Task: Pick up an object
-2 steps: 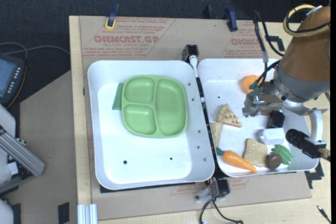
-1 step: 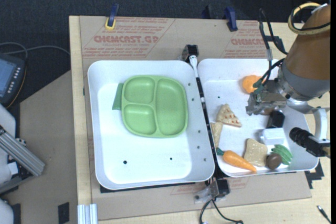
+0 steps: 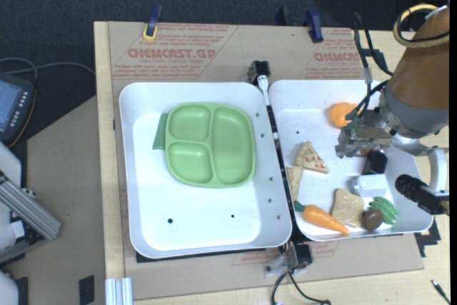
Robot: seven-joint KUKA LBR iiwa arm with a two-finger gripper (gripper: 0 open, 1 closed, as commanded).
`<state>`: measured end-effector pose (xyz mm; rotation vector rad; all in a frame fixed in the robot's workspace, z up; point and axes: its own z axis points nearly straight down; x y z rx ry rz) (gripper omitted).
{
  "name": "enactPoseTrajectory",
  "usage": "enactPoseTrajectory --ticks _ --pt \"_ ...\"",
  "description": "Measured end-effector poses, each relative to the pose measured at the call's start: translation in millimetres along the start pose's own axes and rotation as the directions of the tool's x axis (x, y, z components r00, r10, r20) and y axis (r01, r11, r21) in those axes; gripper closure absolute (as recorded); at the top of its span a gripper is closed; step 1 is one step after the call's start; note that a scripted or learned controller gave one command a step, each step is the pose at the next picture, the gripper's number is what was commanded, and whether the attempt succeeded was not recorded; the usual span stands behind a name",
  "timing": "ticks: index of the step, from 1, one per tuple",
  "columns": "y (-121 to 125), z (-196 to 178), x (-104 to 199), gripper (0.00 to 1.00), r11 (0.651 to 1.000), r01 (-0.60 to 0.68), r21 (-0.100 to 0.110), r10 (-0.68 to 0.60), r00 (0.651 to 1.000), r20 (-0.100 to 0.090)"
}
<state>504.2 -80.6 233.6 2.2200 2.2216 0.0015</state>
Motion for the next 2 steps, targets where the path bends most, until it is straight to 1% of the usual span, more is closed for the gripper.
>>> enactPoseTrajectory --ticks 1,2 --pt "-6.8 3.9 -1.2 1.00 1.000 -0.001 0.003 0.001 1.000 -0.001" --pt "-3.2 17.0 0.6 1.00 1.000 -0.001 0.004 0.001 1.000 -0.001"
